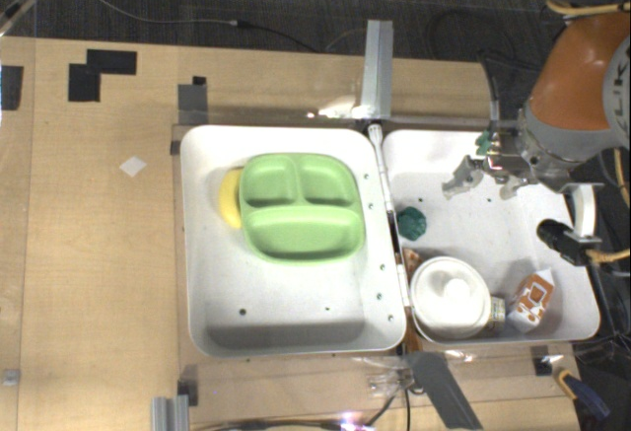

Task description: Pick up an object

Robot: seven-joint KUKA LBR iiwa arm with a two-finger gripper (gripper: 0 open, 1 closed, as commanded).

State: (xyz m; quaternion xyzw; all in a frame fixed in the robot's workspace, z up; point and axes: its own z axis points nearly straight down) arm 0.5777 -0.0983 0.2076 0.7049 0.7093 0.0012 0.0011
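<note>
On the tabletop (99, 251) sit two white bins side by side. The left bin (296, 321) holds a green tray (299, 205) with three dips in it. A yellow thing (230, 199) peeks out from under the tray's left edge; it may be a banana.

The right bin (444, 158) holds the small things. A little dark green lump (410, 220) lies by the bin's left wall. Nearer to us is a round white bowl (451, 293). Just right of the bowl is a small brown and white packet (532, 298), in the near right corner.

The jaws (485, 175) hang over the far part of the right bin. They look spread apart, and nothing is between them. The green lump is the closest thing to them. It lies to their left and a bit nearer to us. The bowl and the packet are further off, on the near side. I think the arm has to go left and down to reach the lump.
</note>
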